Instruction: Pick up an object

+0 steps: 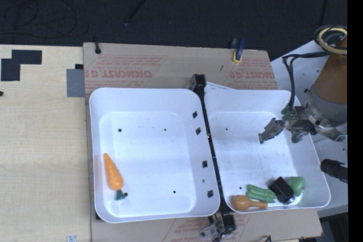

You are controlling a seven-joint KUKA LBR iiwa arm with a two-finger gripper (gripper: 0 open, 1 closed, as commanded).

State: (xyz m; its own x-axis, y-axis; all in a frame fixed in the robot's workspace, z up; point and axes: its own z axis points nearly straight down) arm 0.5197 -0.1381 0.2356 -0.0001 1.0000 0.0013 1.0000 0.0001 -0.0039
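Reaching in from the right, my arm crosses the rim of the right bin, and my gripper hangs over the upper right part of that bin's floor. How far my pincer is parted I cannot tell from this slanted view; nothing is visible between its tips.

Candidates for pickup in the right bin sit bunched in its near right corner: a tan pear-shaped toy against the front wall, a green pod-like toy just behind it, a black block touching the pod's right end, and a light green piece partly hidden behind the block. All lie well apart from my gripper, nearer the camera.

In the left bin, an orange toy carrot with a dark green stub lies beside the left wall near the front corner.

Both bins rest on a sheet of printed cardboard.
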